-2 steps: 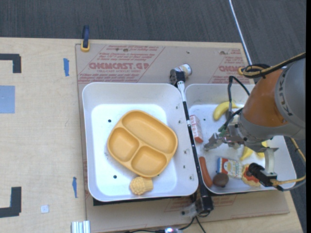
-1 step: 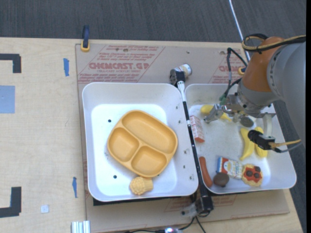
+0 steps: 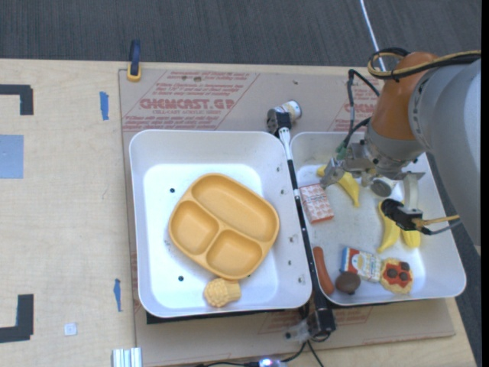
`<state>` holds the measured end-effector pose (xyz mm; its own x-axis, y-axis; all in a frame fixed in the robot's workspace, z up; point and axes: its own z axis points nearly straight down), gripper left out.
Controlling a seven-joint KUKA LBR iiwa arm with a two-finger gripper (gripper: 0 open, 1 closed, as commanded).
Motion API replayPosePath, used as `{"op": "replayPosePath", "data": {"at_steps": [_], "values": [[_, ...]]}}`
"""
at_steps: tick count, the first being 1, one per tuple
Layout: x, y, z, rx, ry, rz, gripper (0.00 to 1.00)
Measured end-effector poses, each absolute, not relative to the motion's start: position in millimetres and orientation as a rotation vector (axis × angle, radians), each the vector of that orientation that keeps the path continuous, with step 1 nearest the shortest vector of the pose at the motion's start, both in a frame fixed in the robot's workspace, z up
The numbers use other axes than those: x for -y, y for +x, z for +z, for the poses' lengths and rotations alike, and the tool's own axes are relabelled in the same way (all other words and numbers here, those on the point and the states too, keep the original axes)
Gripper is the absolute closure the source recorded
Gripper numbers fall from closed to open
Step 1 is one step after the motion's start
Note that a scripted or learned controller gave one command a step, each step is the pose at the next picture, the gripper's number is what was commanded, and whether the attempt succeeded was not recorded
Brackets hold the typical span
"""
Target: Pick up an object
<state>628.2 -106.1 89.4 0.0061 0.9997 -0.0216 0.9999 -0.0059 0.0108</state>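
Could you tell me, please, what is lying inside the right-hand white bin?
The right-hand white bin holds bananas, a small red-and-white packet, a red sausage, a brown ball, a carton and an orange pizza toy. The arm covers its upper right corner.

My arm (image 3: 451, 121) is bulky and smooth grey, with an orange band (image 3: 393, 102) above the wrist. I see black and yellow cables looping over that band, and a metallic grey gripper (image 3: 359, 170).
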Motion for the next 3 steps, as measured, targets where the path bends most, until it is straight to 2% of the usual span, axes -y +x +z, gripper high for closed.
{"op": "replayPosePath", "data": {"at_steps": [1, 2, 3], "values": [[100.0, 629.0, 98.4, -2.207, 2.215, 0.0, 1.0], [34.8, 595.3, 185.4, -2.223, 2.219, 0.003, 1.0], [17.5, 528.9, 214.6, -2.223, 2.223, -0.001, 1.0]]}}
